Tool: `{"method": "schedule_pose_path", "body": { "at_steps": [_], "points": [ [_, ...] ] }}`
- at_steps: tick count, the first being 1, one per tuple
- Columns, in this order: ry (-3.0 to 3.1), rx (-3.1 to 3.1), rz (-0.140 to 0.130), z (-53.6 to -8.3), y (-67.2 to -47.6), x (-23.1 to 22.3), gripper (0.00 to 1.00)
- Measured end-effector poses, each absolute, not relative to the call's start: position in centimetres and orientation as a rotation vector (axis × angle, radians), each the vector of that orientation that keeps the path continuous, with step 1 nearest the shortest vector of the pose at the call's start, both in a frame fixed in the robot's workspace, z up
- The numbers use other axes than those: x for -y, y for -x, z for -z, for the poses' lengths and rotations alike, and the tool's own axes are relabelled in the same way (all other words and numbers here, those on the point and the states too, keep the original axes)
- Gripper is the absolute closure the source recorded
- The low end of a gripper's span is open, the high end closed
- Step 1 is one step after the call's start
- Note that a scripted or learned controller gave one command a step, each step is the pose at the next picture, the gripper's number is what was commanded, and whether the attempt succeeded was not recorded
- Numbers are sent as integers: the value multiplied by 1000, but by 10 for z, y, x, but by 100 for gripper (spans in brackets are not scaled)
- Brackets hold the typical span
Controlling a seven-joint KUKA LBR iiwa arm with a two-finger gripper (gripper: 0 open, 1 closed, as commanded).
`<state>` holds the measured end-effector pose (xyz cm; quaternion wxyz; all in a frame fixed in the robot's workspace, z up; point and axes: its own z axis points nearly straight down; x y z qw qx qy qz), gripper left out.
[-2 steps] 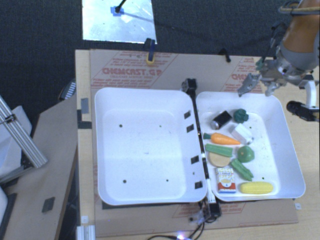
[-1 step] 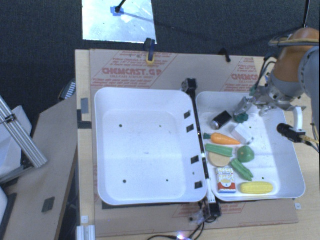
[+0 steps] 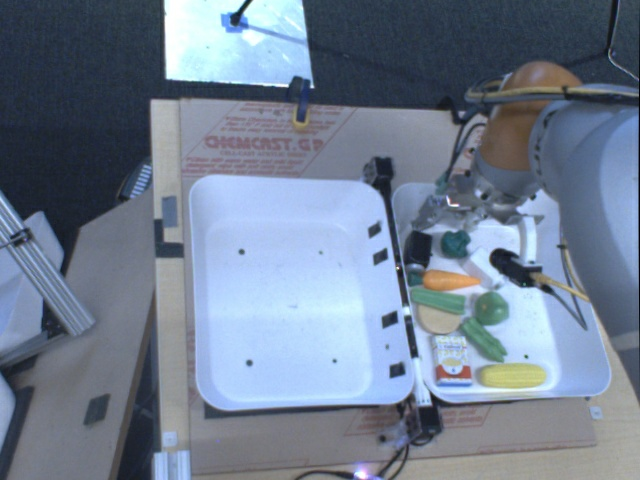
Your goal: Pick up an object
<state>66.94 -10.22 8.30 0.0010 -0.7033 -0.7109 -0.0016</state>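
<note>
Nearest the camera in the right bin (image 3: 590,368): corn cob (image 3: 512,375) by the front wall, small carton (image 3: 452,358) just left of it. Behind these, a green pepper (image 3: 491,308), a cucumber-like piece (image 3: 437,301) and a tan disc (image 3: 437,319). Carrot (image 3: 450,280) lies behind them, toward the bin's left wall. Farther back, the gripper (image 3: 447,230) hangs low over a dark green toy (image 3: 456,243); cannot tell its opening or whether it holds anything. Left bin (image 3: 290,288) adjoins the right bin's left wall.
</note>
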Motion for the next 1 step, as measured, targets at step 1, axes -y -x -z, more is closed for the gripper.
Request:
{"method": "schedule_pose_path", "body": {
  "at_steps": [1],
  "points": [
    [2222,2211,-8,-84,-551,128,0]
  ]
}}
